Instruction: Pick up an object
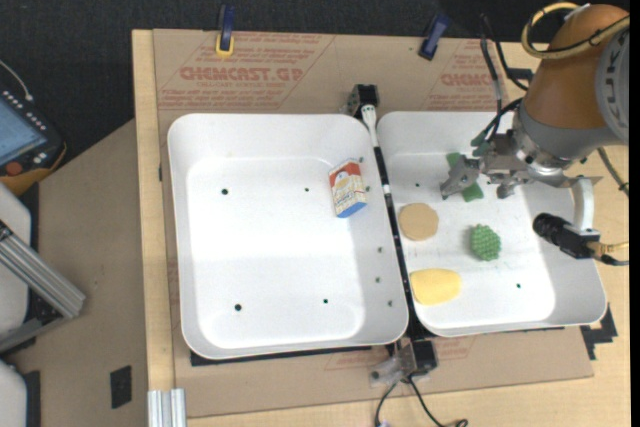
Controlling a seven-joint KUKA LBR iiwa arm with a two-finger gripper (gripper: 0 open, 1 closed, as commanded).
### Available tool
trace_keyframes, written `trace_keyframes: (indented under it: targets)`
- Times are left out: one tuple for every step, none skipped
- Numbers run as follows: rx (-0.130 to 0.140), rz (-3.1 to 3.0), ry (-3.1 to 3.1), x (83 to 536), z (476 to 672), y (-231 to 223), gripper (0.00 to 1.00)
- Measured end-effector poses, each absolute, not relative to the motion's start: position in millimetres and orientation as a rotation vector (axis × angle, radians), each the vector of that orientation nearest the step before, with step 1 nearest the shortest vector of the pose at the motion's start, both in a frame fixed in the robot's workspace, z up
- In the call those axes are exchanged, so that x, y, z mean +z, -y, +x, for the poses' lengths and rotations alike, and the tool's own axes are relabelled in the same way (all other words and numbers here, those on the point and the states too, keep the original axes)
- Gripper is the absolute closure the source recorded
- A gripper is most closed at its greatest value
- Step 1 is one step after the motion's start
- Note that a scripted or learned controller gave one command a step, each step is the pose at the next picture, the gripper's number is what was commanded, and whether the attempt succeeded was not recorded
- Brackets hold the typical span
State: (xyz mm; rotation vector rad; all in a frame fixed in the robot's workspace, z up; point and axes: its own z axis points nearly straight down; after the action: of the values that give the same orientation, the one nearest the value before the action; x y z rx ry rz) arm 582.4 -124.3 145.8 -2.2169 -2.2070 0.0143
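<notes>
Brown cardboard covers the desk [150,215], and two shallow white bins sit on it side by side, seen from above at a slant. At the upper part of the right bin [560,310] the hand [478,177] hovers low over a small green block [466,187]. Its grey fingers straddle the block, one on each side, parted about as wide as the block itself. Whether they grip it or only frame it cannot be told. The block's long axis seems to run from upper left to lower right, though the fingers hide much of it.

Just below lies a round tan disc [419,222]. To the disc's right is a bumpy green ball [485,242], and nearer the front edge a yellow oval piece [436,286], long axis left to right.

Near the right wall of the left bin [200,245] a small red, white and blue carton [347,188] stands nearly upright.

Behind the hand rises the grey arm [575,75] with its orange band.
</notes>
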Motion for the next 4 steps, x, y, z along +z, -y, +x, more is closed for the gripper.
trace_keyframes:
  targets:
    - [-0.002,-2.225,2.222,163.1,588.7,123.2,1.00]
    - [-0.002,-2.225,2.223,184.4,585.6,142.0,1.00]
    - [0.002,-2.216,2.222,184.8,562.8,62.3,1.00]
    - [0.001,-2.224,2.220,278.9,512.1,79.3,1.00]
